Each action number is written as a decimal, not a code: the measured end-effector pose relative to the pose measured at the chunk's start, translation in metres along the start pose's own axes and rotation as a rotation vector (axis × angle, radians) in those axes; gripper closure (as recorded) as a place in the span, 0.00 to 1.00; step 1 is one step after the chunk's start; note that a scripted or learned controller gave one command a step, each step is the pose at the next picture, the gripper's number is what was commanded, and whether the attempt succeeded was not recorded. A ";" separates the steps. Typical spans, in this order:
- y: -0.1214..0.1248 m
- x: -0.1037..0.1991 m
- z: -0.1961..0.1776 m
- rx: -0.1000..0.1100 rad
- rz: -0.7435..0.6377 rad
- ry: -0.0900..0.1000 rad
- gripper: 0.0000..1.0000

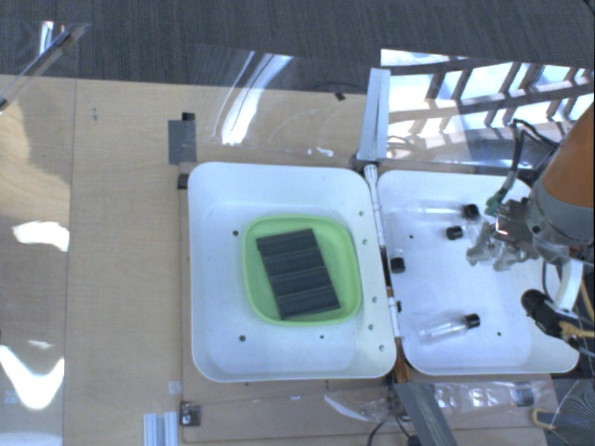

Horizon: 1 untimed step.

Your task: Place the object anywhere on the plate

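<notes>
Dark Block Sat on Green Plate While Arm Hung Over Right Bin

While the arm [567,193] reached in from the right, its gripper [500,240] hung over the right bin [437,356], near that bin's right side; whether it was open or closed, and whether it had hold of anything, could not be told from the camera view. Cables trailed around the wrist, and a black fitting [539,307] showed just below it at the bin's right edge.

Small items lay scattered across the right bin's floor. A clear vial with a black cap [451,325] lay on its side toward the lower part, well apart from the gripper. Another clear vial [444,211] lay near the top, with a black cap [454,233] just below it. A small dark piece [397,265] rested near the wall shared by the two bins.

Over in the left bin [214,342], a green plate [344,249] occupied the middle. A dark ribbed block [297,273] lay flat on the plate, slightly turned, inside the plate's rim. A clear panel [279,100] stood behind the bins, and a grey upright post [374,119] rose at the seam between them.
</notes>
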State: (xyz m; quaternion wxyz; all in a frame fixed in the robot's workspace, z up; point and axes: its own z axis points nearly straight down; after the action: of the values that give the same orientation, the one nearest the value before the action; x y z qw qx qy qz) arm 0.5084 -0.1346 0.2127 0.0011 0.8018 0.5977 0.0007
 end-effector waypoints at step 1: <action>-0.036 0.054 0.027 0.003 -0.160 0.001 1.00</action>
State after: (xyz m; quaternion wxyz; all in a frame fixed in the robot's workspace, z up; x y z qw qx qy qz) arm 0.4889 -0.0727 0.1851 -0.0001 0.7514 0.6599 0.0002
